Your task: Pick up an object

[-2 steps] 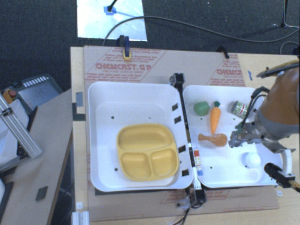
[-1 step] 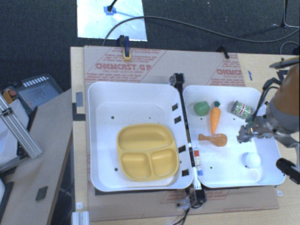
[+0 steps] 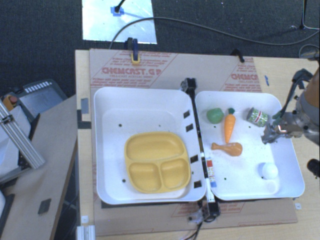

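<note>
We are looking down on two shallow white bins sitting side by side on a cardboard-covered bench. The left bin [image 3: 107, 114] is holding a yellow divided tray [image 3: 157, 161], which is lying flat toward the bin's near side with one long compartment and two smaller ones below it.

The right bin [image 3: 290, 184] is carrying five small things. A green round object [image 3: 215, 115] is resting near the far left corner, just beside a toy carrot [image 3: 229, 126] that is lying lengthwise with its green top pointing away from us. Below the carrot, a toy chicken drumstick [image 3: 228, 148] is lying crosswise, its thick end toward the right, close to the carrot's tip. A small can [image 3: 257, 116] with a green-and-white label is lying on its side near the far right of the bin. A white ball [image 3: 269, 171] is sitting alone in the near right corner, well apart from the rest.

The arm is reaching in from the right, and its gripper [image 3: 272, 134] is hanging low over the bin's right side, just below the can and above the ball. We cannot tell whether its claw is apart or together; we are seeing nothing between its tips.
</note>
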### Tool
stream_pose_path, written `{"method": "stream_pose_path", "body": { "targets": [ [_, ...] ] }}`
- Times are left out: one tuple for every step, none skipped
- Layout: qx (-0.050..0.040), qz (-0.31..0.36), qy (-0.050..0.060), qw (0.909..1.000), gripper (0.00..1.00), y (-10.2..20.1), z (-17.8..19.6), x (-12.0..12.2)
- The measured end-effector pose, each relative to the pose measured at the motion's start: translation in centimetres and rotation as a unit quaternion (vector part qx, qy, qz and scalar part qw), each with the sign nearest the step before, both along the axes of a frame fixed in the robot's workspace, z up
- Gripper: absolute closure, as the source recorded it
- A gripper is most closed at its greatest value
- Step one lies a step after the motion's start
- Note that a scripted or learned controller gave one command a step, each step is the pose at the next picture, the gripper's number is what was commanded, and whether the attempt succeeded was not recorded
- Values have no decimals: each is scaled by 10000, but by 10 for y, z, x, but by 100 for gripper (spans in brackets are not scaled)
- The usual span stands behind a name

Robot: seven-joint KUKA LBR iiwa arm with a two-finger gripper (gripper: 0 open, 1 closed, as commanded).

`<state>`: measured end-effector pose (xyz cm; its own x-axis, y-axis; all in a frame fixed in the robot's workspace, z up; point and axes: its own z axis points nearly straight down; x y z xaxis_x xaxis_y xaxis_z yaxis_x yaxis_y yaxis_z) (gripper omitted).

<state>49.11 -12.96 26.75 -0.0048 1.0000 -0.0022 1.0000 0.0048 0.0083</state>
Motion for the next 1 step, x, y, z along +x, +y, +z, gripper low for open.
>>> {"method": "stream_pose_path", "body": {
  "targets": [
    [13, 26, 21, 10000, 100, 51, -8, 33]
  ]
}}
